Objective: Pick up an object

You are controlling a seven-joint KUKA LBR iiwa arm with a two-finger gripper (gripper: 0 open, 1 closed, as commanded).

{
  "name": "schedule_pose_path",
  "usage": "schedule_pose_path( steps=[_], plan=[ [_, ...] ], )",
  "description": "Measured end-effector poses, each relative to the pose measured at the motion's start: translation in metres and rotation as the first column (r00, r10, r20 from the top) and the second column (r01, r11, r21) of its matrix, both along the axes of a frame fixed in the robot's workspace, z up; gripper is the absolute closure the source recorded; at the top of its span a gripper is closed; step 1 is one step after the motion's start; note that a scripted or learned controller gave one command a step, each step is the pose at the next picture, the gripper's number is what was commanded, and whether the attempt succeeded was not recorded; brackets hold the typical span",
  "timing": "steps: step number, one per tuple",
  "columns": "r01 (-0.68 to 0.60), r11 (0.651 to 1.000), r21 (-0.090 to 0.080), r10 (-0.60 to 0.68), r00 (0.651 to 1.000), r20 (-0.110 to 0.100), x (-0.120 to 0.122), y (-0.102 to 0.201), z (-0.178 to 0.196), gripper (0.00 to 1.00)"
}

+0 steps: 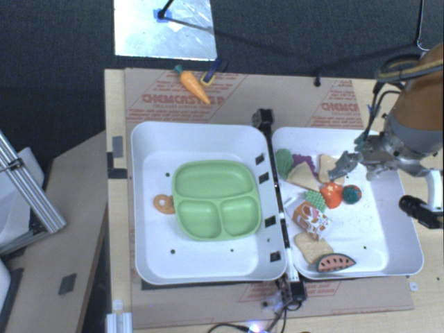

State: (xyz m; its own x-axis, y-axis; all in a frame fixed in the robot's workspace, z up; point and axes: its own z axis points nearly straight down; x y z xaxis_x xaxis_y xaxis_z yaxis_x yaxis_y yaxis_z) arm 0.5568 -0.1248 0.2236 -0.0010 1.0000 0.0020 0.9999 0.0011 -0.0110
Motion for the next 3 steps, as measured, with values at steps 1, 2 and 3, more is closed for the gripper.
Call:
schedule_pose_path(
  steps=[1, 2, 3],
  plan=[
    [-0.002, 1.000, -0.002, 0.003, 1.000, 0.012, 0.003, 0.000, 0.006, 0.00],
    [0.000, 1.000, -0.001, 0.000, 1.000, 0.008, 0.002, -0.004, -0.036, 0.00],
    [0.000, 1.000, -0.001, 0.000, 1.000, 0.007, 0.007, -0.007, -0.097, 0.00]
  ],
)
